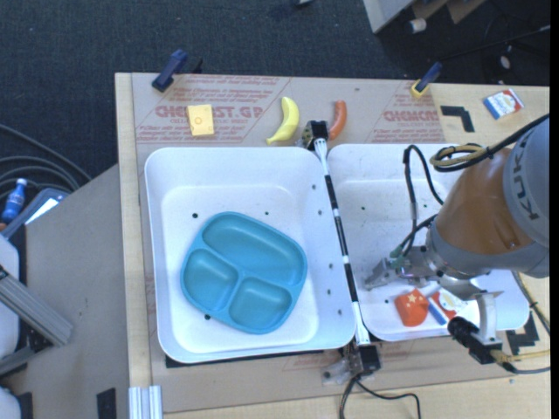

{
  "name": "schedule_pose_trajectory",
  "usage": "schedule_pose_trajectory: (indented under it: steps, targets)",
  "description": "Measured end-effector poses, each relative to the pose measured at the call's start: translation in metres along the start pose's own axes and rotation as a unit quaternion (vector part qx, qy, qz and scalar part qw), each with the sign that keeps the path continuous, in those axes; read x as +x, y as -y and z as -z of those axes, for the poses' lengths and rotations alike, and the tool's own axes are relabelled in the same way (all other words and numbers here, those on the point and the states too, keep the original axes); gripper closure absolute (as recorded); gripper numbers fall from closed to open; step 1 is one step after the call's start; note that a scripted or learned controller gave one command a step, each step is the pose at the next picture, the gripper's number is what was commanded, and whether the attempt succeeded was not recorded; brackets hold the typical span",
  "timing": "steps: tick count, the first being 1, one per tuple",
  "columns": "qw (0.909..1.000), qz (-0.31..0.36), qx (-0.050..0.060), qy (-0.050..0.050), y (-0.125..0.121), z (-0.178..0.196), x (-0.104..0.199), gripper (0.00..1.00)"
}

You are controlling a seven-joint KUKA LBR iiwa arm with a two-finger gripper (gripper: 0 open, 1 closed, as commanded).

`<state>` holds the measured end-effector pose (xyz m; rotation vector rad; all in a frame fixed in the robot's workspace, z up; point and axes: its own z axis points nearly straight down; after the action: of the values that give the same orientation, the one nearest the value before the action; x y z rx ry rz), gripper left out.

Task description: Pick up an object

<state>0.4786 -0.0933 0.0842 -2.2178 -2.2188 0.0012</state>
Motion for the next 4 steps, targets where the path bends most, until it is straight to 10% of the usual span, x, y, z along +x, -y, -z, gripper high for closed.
schedule_pose_trajectory:
  steps: [1,2,3,4]
  targets:
    - [1.0,-0.001,-0.001,0.001,0.0,0.01,0.0,1.0]
    - [1.0,0.0,-0.002,0.002,0.0,0.193,-0.042,1.0]
    - [1.0,0.0,-0.002,0.001,0.0,0.193,-0.042,0.0]
    - [1.0,0.0,0.0,0.001,0.0,0.016,-0.013,0.0]
